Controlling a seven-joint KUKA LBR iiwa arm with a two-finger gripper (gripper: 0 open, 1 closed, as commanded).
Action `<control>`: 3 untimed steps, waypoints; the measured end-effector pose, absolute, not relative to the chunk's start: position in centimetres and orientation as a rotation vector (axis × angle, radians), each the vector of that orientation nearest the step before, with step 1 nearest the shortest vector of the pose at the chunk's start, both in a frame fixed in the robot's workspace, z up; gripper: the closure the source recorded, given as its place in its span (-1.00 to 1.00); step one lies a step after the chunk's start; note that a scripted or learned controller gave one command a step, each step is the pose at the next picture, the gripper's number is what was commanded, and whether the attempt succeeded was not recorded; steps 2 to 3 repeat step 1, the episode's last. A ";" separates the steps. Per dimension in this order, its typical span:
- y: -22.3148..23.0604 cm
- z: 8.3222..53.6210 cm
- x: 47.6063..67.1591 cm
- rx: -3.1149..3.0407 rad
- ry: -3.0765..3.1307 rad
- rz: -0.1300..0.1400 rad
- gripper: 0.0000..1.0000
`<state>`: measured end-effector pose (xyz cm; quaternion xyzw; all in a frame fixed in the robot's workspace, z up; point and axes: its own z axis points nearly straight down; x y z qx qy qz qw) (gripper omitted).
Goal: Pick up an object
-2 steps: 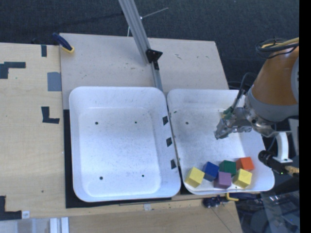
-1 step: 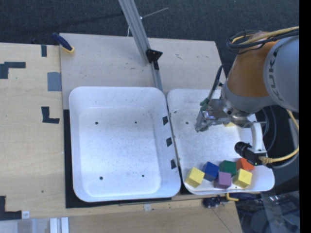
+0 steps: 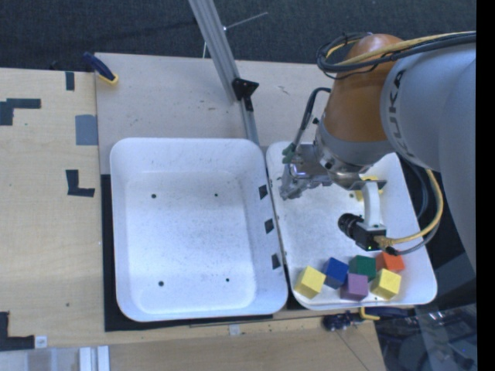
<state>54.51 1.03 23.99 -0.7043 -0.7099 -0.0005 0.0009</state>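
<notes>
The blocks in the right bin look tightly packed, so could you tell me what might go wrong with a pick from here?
1. The blocks touch one another in the near corner, so the gripper may nudge neighbours instead of grasping one.
2. They lie against the bin's rim, which could obstruct the descent.

The grey arm reaches in from the right and bulks large over the upper part of the right bin, its orange band sitting just above the wrist. Below the band the wrist points down toward that bin's upper left corner. The gripper hangs there, close to the bin's left wall, low over its floor. Black and yellow cables loop from the band down the arm's right side.
</notes>
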 end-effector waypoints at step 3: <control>5.7 24.6 56.2 -2.213 -2.228 -0.001 1.00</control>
